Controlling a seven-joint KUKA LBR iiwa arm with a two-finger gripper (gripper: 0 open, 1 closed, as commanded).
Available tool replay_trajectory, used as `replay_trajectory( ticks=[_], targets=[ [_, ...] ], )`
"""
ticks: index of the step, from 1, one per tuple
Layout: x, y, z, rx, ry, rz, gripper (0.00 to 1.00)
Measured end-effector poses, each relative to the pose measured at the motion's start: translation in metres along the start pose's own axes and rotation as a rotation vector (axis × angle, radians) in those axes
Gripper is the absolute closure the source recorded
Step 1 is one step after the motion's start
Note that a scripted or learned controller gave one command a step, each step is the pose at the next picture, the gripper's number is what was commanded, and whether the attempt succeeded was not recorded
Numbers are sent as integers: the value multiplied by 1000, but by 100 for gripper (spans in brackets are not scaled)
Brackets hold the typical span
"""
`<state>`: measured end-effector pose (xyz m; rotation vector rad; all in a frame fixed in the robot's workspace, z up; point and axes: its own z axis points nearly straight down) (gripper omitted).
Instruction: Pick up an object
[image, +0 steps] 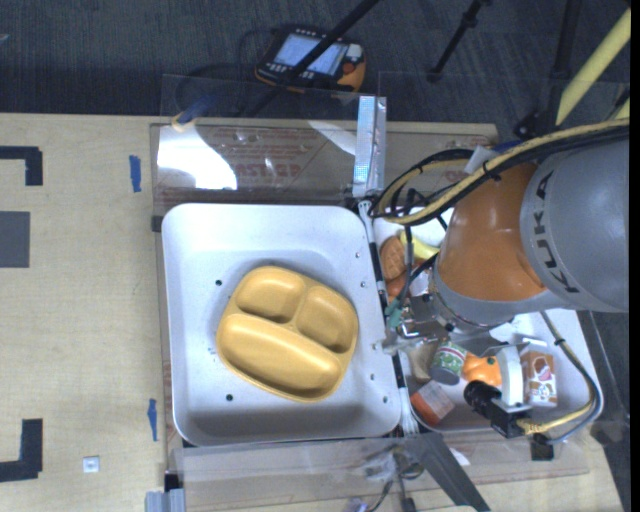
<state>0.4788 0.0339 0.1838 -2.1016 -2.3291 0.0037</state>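
- Left bin (190, 300): yellow divided tray (288, 330) sits mid-floor, bare white floor all round it up to the walls.
- Right bin (575, 330): crowded; my arm (520, 235) covers most of it.
- Small objects (462, 370) bunched near the divider, below my wrist.
- My hand: hidden under the arm, can't tell its state.
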Motion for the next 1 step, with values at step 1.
replay_trajectory(
  ticks=[1],
  targets=[
    [25,8,0,-5,-2,80,100]
  ],
)
